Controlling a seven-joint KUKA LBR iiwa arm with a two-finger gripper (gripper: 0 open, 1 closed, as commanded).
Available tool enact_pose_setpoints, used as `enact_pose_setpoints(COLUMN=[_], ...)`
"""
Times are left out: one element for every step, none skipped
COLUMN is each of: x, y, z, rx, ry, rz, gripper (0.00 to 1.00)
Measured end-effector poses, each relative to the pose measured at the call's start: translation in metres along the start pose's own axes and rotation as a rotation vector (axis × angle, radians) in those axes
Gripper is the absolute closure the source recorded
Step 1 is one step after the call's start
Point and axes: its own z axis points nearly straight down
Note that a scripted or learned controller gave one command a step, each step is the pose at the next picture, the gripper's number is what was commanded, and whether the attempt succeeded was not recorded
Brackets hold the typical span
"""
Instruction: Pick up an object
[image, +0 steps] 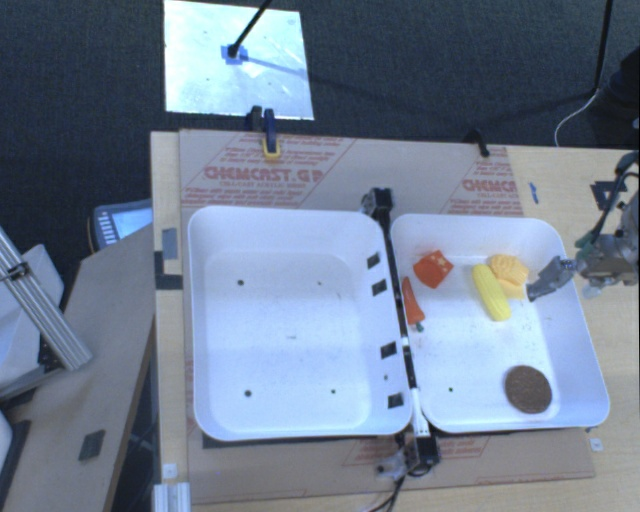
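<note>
Fingers (553, 276): state cannot be told, at right bin's (590, 385) right edge, just beside corn (490, 292) | orange lump (508, 269) touching corn | red block (433, 268) far left | carrot (411, 303) along left wall | brown disc (527, 388) near right

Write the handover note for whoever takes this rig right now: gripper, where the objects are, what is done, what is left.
Gripper: over the right bin's right side, near its rim, nothing visibly held; whether its fingers are open or shut cannot be told.
Objects, all in the right bin: red block near the top left, orange carrot-like piece along the divider wall, yellow corn in the middle, orange-yellow piece right beside it, brown disc at the lower right.
Left bin: white, beside the right one.
Done: arm brought in close to the corn and the orange-yellow piece.
Left: grasp and lift one object.
</note>
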Motion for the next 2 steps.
enact_pose_setpoints(x=[0.019,0.079], y=[0.011,0.022], z=[-0.082,0.114], rx=[-0.008,0.015], ry=[-0.002,0.006], rz=[-0.004,-0.006], gripper=[0.00,0.00])
